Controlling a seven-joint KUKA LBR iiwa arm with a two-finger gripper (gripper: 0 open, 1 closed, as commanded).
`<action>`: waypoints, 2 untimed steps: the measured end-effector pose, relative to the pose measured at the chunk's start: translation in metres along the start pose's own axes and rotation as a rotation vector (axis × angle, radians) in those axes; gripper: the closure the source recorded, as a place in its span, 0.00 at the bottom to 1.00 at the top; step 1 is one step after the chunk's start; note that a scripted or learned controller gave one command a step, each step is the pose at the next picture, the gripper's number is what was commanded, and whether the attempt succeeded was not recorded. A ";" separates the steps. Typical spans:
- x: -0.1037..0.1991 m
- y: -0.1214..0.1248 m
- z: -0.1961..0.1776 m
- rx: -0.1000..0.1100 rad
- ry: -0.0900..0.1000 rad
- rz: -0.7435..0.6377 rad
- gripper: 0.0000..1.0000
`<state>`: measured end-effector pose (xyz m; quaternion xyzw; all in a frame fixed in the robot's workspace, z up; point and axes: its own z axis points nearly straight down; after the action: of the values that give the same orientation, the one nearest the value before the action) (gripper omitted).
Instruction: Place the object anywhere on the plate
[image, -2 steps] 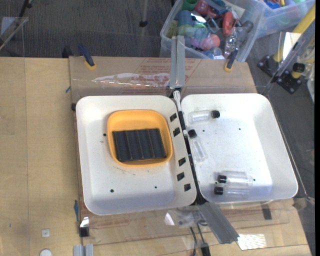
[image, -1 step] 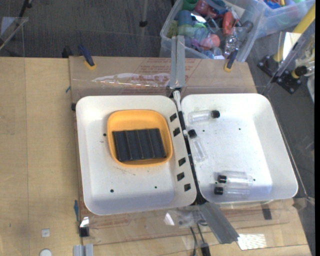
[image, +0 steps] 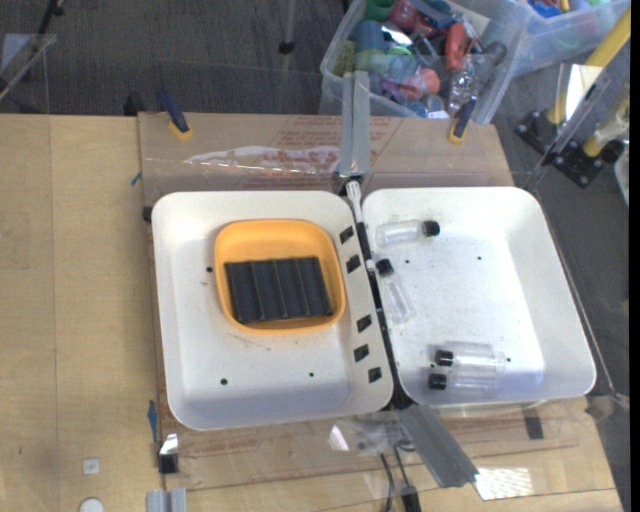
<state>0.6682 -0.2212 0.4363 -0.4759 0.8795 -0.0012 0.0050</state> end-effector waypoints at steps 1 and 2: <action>0.000 0.000 0.000 -0.001 -0.001 -0.319 1.00; 0.000 0.000 0.003 -0.003 -0.001 -0.692 1.00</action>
<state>0.6680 -0.2214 0.4337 -0.7461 0.6658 -0.0015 0.0041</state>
